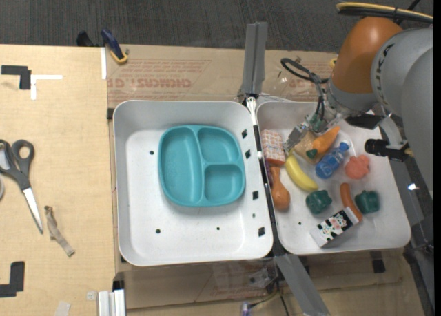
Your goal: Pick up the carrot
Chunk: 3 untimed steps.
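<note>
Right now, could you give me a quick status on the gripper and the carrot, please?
Gripper low in the right bin, fingers unclear. Carrot right beneath it, tilted, grasp unconfirmed. Banana and blue bottle crowd it.

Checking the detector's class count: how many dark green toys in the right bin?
2. One green toy sits below the banana, near the bin's middle. The other green toy lies toward the right wall, under the pink toy. The arm may hide more.
</note>
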Motion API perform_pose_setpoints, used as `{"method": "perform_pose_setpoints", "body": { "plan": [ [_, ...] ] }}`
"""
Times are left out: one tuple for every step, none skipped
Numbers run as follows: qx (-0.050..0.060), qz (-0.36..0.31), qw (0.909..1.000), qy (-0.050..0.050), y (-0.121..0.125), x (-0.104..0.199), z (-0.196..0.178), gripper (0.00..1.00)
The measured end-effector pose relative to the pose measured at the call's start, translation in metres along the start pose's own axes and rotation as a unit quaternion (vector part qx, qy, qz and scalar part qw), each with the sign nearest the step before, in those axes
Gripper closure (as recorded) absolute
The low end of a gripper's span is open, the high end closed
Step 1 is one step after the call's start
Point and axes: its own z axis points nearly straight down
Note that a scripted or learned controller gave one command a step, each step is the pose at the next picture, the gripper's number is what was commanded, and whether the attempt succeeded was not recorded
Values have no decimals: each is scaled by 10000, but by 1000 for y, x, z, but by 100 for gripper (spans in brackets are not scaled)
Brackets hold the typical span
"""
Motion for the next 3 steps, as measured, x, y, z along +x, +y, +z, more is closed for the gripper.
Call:
{"method": "perform_pose_setpoints", "body": {
  "plan": [
    [5,139,9999,4,-45,-12,0,0],
    [-8,127,9999,-18,-44,-14,-11,100],
    [1,-1181,9930,8,-141,-2,0,100]
  ]
}}
